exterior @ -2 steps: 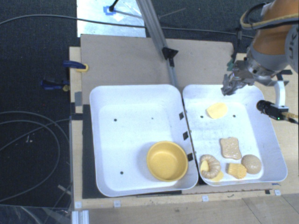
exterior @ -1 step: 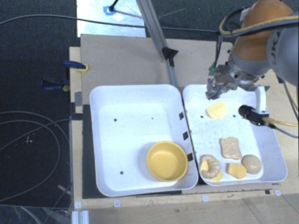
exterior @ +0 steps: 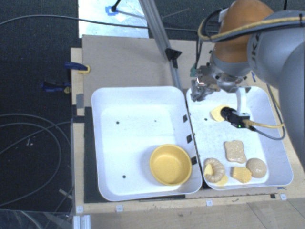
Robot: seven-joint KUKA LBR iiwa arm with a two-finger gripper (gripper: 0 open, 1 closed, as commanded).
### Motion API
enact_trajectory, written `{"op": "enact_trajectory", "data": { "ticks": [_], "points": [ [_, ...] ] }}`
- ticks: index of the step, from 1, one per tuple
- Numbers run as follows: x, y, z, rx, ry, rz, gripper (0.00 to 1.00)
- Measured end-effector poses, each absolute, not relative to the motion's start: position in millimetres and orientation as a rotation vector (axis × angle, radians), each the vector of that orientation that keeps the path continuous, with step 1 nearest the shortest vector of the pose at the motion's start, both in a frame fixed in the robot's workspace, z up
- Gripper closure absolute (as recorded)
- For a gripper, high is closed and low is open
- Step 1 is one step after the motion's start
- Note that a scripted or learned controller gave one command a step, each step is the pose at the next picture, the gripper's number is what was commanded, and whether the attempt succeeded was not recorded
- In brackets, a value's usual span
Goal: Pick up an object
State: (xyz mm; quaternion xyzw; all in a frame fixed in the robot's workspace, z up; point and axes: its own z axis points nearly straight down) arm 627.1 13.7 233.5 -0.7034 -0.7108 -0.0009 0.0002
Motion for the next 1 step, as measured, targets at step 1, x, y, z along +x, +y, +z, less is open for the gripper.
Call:
{"op": "enact_trajectory", "data": {
  "ticks": [1],
  "points": [
    [623.0, 70.9, 223.3, -2.209, -2.232, -0.002, 1.00]
  ]
}}
